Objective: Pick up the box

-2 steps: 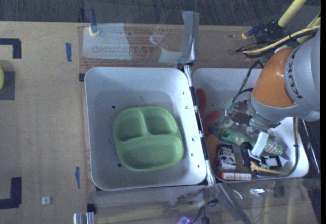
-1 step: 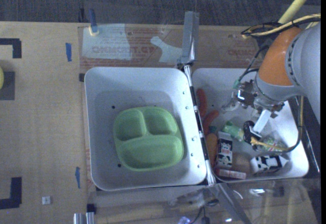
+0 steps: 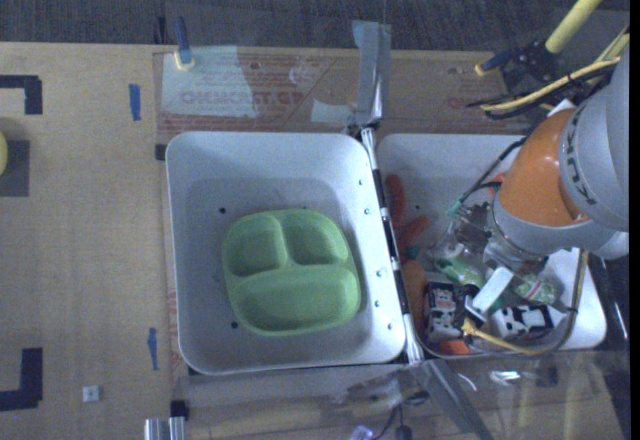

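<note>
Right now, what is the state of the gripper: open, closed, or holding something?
Gripper: cannot be told. It is low over the clutter in the right bin, with the arm's wrist covering it from above.

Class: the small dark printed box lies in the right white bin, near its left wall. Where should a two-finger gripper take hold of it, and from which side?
Probably from above, closing across the short sides of the small dark printed box: it seems to lie flat with its broad face up, and clutter crowds it in the right white bin, hindering a sideways approach.

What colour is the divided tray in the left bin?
Green tray, seen in the camera view.
</note>
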Available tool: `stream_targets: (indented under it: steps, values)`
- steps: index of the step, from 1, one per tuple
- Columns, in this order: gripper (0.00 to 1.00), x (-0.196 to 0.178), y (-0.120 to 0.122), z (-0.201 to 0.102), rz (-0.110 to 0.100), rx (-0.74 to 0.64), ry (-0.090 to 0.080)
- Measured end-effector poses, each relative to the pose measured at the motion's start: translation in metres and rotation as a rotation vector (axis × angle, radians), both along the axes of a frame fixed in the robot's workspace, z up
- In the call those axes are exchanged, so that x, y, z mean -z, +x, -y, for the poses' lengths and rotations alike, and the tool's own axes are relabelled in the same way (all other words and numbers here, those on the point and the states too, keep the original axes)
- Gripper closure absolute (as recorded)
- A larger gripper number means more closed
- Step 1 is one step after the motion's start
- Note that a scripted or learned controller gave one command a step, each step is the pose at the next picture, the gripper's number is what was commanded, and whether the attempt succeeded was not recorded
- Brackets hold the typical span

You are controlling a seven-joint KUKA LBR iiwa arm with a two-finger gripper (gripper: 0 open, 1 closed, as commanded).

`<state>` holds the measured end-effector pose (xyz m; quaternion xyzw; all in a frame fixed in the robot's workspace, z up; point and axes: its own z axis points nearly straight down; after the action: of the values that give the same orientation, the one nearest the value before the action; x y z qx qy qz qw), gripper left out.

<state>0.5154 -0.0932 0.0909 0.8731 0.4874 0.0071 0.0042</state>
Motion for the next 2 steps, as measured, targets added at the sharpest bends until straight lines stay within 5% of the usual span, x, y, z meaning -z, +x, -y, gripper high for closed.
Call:
stream_targets:
  steps: [1, 2]
  values:
    - [0.0, -0.0002, -0.0144, 0.0299, -0.001, -0.042, 0.006]
    - [1.0, -0.0101, -0.013, 0.03, 0.004, -0.043, 0.004]
